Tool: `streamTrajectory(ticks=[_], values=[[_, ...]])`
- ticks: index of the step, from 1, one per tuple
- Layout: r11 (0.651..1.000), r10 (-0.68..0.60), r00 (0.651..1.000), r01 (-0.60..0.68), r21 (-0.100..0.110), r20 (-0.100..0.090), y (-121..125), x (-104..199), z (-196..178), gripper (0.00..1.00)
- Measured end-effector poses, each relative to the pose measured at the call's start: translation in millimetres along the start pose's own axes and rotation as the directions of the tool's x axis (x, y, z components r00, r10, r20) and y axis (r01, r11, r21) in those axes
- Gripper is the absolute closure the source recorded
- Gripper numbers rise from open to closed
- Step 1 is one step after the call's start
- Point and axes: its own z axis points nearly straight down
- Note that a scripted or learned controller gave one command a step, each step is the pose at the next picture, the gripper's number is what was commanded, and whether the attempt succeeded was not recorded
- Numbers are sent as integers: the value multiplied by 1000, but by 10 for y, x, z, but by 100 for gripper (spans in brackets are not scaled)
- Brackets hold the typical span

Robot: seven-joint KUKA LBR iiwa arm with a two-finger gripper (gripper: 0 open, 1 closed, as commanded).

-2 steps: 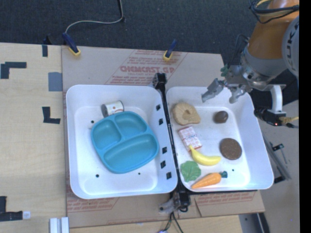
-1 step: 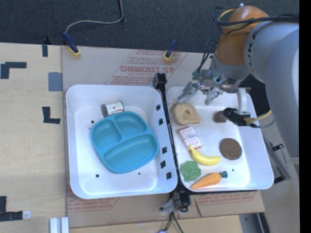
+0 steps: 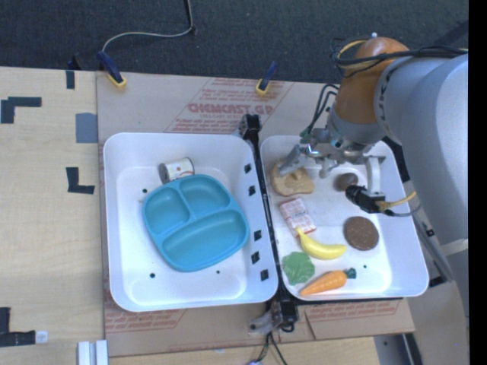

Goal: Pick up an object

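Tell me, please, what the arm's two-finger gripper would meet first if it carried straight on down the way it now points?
Most likely the tan, round bread-like piece in the right white bin: the gripper points down and left just above it. Depth is hard to judge from this slanted view, so the fingers may already be touching it.

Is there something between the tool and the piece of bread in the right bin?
Nothing visible stands between them. The tool is directly above the bread at the right bin's far left corner; the other food items lie nearer the camera.
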Motion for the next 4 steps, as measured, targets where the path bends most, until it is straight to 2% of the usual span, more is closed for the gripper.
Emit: streamTrajectory(ticks=[1,2,3,4], values=[[1000,-2,1000,2,-20,0,247,-8,247,0],[1000,-1,1000,1,-24,3,232,15,246,0],[1000,-2,1000,2,-4,-2,-362,791,-659,0],[1000,0,1000,0,-2,0,-383,380,-648,0]])
